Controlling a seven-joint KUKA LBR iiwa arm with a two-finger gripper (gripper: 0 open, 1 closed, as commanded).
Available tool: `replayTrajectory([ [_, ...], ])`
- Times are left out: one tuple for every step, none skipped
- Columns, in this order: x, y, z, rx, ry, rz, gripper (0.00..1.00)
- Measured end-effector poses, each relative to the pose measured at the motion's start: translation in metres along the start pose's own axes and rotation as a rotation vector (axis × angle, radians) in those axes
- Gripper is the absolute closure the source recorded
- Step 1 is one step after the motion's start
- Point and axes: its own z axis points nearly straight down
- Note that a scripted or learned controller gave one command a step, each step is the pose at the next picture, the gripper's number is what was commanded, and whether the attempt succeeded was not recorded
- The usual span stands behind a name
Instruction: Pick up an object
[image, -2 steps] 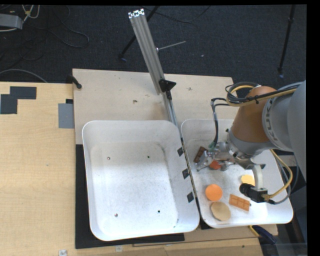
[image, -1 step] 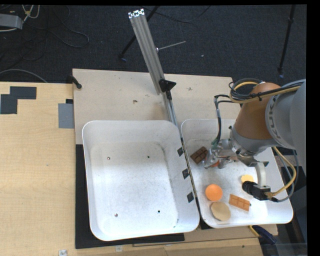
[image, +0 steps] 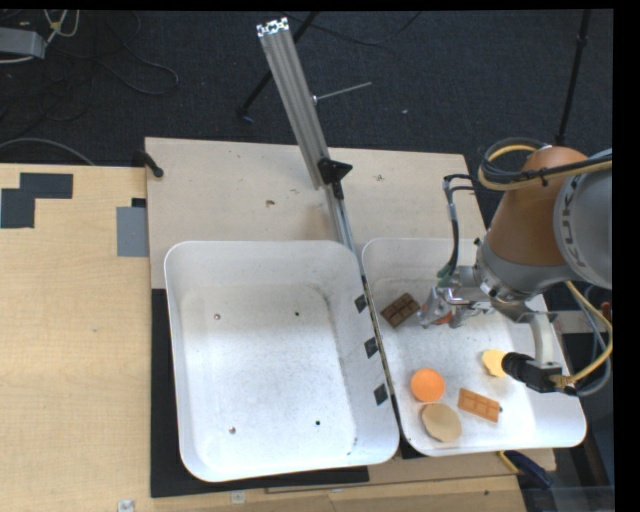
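I see the jaws (image: 445, 310) low in the right bin (image: 560, 435), just beside the brown block (image: 400, 309); whether they are spread, I cannot tell. I fear they may nudge it against the divider and close on nothing.

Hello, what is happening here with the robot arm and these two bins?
A KUKA arm reaches into the right bin, its gripper low beside a brown chocolate-like block. Nothing shows between its fingers. An orange ball, a tan disc, an orange wafer and a yellow piece lie nearer the front.
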Motion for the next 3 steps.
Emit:
replayTrajectory([
  [-0.002, -0.009, -0.053, -0.001, 0.000, 0.000, 1.00],
  [-0.004, -0.008, -0.106, -0.002, 0.000, -0.008, 1.00],
  [0.039, -0.001, -0.095, 0.006, 0.002, -0.011, 1.00],
])
